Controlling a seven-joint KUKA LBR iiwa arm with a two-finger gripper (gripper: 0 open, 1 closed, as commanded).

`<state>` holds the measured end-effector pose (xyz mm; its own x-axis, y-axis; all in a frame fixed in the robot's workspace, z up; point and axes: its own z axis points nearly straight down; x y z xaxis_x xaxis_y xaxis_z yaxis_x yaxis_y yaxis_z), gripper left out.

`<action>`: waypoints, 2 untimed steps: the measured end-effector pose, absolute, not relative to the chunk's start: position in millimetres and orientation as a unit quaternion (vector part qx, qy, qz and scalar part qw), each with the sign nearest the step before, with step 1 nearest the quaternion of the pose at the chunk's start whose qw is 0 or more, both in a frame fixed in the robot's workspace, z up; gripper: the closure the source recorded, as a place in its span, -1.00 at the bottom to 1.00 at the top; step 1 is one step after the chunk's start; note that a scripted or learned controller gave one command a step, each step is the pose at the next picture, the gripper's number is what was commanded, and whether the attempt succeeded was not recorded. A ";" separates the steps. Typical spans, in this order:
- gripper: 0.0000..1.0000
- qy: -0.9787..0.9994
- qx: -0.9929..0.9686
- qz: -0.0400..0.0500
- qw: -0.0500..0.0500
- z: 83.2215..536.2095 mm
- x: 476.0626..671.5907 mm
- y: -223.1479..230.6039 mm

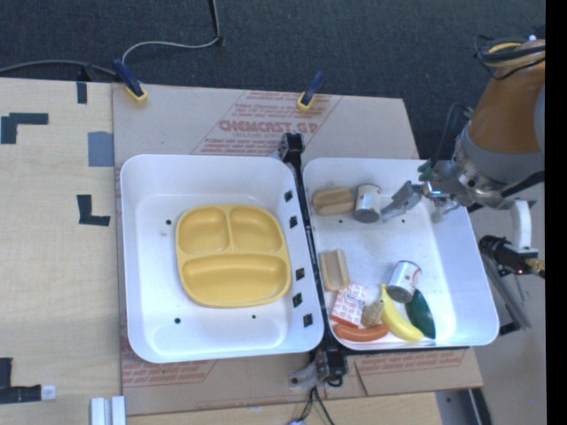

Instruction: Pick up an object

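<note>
Nearest the lens, at the front of the right bin [461,264], a cluster lies packed together: a banana [399,319], a dark green piece [420,315] against its right side, a red-and-white packet [351,305], a small brown lump [373,312] and a red strip [359,332] along the front wall. Just behind the banana a small can [404,280] lies tilted, its metal end facing up. Near the divider a tan block [333,269] lies on its own.

Farther back in that bin, a tan roll [332,200] lies touching or just beside a second can [368,202]. The gripper [400,200] reaches in over the right wall, low and slanted, its tip just right of this can. Whether the jaws are parted or closed cannot be made out, and nothing is seen held between them. The grey arm [496,162] with its orange band [507,104] stands over the bin's back right corner.

The left bin [142,264] holds a yellow divided plate [234,255], flat near its middle. Both bins rest on cardboard [221,122] pinned at the back by two yellow-and-blue clamps [131,81]. A black cable [177,42] trails across the dark floor behind.
</note>
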<state>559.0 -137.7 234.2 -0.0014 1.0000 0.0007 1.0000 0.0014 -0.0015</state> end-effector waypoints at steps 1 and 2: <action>-1.00 -0.708 -0.706 -0.002 -0.002 86.6 609.0 -129.3; -1.00 -0.708 -0.707 0.002 0.002 85.2 647.1 -114.1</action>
<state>647.1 -114.1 85.2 -0.0012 1.0000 -0.0005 1.0000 0.0012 -0.0059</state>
